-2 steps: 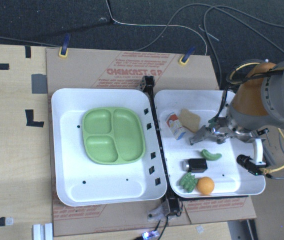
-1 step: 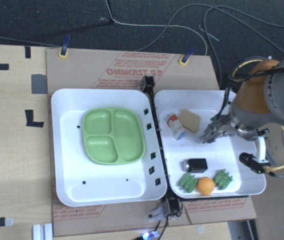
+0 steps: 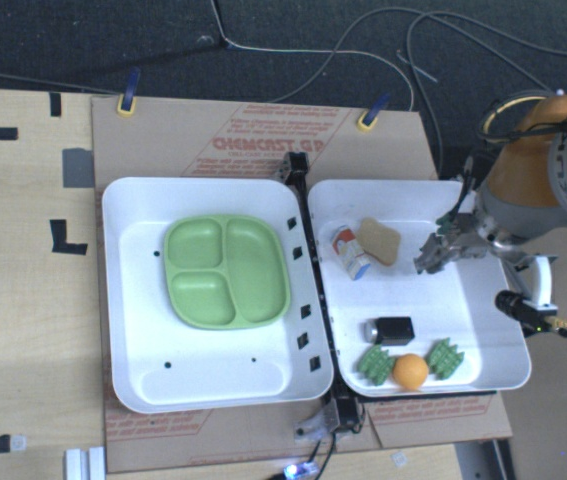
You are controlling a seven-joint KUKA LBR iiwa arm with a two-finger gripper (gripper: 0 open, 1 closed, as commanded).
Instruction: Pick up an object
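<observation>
End effector (image 3: 433,258) over right bin (image 3: 483,308), grip state we cannot tell. That bin holds sponge (image 3: 379,240), tube (image 3: 351,252), black box (image 3: 393,329), orange (image 3: 410,371), green toys (image 3: 374,364). Left bin (image 3: 128,298) holds green plate (image 3: 227,271).

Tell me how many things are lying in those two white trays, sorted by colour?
Green: 3, the divided plate and two small knobbly toys
Orange: 1, a ball
Black: 1, a small block
Tan: 1, a flat piece
White with red and blue: 1, a small container
Total: 7
</observation>
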